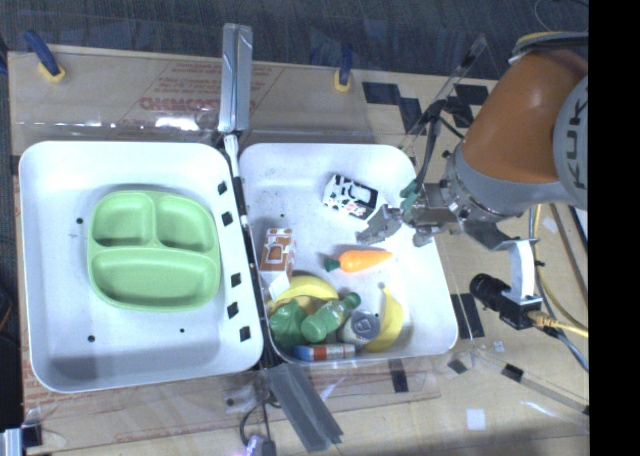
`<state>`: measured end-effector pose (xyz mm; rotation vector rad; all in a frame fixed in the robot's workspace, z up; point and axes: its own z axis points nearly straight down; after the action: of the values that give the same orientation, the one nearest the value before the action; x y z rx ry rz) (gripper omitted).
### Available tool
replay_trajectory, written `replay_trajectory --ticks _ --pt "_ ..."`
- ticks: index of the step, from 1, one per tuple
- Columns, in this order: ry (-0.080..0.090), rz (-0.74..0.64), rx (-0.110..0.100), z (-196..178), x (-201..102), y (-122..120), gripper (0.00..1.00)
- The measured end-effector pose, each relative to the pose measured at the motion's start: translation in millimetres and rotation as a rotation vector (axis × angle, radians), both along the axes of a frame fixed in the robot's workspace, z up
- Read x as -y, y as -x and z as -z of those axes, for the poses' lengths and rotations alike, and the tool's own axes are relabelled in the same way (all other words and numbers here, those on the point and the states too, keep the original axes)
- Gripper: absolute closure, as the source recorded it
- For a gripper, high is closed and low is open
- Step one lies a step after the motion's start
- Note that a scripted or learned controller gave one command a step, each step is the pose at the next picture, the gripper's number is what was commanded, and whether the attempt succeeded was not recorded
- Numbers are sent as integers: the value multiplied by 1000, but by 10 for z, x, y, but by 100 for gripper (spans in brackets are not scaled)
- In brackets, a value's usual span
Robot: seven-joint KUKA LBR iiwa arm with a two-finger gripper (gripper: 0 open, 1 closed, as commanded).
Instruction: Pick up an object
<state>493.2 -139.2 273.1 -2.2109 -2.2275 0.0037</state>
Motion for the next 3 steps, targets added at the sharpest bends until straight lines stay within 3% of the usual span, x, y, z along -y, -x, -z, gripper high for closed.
replay_trajectory --ticks 1,2,3 --pt "0 43 -1 1499 332 -122 0" --pt "1 142 1 1818 555 -456 0" --pt "1 142 1 1818 557 -456 0"
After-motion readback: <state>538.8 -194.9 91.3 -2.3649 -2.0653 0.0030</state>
